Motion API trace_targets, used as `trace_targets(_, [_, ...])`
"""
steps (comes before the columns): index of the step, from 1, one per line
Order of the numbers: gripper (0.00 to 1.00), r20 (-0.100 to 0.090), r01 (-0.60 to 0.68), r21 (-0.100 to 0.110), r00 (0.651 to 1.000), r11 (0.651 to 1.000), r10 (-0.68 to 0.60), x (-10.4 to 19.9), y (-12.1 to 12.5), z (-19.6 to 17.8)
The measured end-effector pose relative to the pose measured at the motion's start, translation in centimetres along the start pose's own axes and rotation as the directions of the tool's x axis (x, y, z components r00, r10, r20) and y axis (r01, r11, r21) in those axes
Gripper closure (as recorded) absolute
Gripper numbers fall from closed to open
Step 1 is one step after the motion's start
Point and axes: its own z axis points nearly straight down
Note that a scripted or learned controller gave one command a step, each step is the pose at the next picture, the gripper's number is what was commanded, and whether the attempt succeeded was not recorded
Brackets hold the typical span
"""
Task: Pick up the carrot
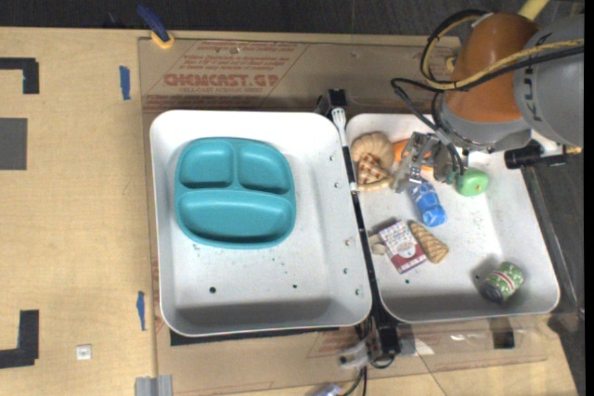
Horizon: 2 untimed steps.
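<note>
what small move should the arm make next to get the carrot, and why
Probably a short descent with a slight shift toward the left bin. The gripper sits in the right bin right beside the carrot, an orange sliver next to the waffle, and no carrot shows in it.

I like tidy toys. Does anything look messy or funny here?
Nothing looks broken or spilled. The toys just lie jumbled in the right bin, and the carrot is half hidden under the gripper.

Single fixed camera above counter (74,227), looking down at slant. Moderate distance: both white bins in frame, left bin (186,292) near centre, right bin (520,246) toward right edge. Arm (520,79) enters from right.
</note>
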Motion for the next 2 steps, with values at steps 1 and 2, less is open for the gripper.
trace_targets(1, [1.00, -0.018, -0.105, 0.002, 0.994, 0.994, 0.105, 9.46, 2.28, -8.59])
trace_targets(2, [0.00, -0.022, -0.107, 0.005, 0.994, 0.994, 0.107, 9.57, 2.15, -8.37])
